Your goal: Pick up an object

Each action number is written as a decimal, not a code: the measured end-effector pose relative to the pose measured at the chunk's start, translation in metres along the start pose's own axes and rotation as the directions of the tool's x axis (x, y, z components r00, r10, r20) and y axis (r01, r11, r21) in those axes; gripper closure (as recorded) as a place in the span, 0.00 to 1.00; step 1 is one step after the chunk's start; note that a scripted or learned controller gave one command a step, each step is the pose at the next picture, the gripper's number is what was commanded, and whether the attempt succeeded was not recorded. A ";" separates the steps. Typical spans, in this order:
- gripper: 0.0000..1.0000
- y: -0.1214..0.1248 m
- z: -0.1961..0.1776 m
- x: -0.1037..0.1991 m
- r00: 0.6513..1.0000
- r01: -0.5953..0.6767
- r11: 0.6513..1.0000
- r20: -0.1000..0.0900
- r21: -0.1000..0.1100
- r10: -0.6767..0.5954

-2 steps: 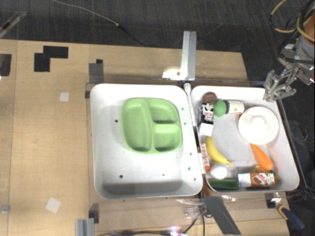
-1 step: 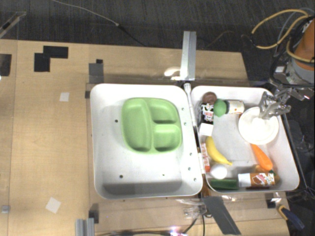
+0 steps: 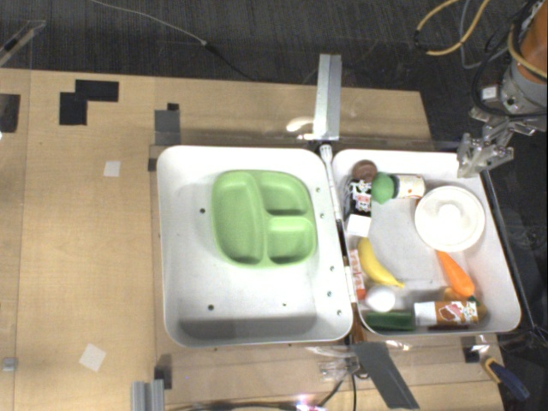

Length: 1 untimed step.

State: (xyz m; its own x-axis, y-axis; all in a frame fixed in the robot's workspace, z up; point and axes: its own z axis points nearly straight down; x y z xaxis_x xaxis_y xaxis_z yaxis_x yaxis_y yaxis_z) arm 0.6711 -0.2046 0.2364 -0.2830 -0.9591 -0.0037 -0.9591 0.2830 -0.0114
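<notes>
Hanging over the far right corner of the right-hand shallow white plastic bin, the two-finger metal gripper is pointing down from the grey arm with its orange band, just outside the bin's rim. Its fingers are showing as a small, blurred cluster of metal, so how far apart they are standing cannot be told, and nothing is showing between them.

The objects to pick from are all lying in that right-hand bin. A round white plastic bowl is sitting near the far right corner, closest to the gripper. Beside it along the far edge, a white bottle with a green cap is lying on its side, and a small dark brown ball-like item is resting in the far left corner, above a black-and-white carton. A yellow plastic banana is lying along the left wall, and an orange plastic carrot is slanting by the right wall. Along the near edge, a dark green cucumber-like piece is lying beside a brown-labelled bottle, with a small white round item just above them.

In the left-hand shallow white bin, a green plastic divided tray is resting toward the far side.
</notes>
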 end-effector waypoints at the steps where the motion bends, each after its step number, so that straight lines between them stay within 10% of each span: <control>1: 1.00 0.067 0.036 0.021 0.974 0.228 0.974 0.001 -0.008 -0.228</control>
State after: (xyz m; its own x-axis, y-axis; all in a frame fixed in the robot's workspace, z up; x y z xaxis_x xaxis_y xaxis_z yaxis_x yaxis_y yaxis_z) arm 0.6009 -0.2053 0.2000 -0.0564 -0.9984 -0.0020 -0.9984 0.0564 -0.0040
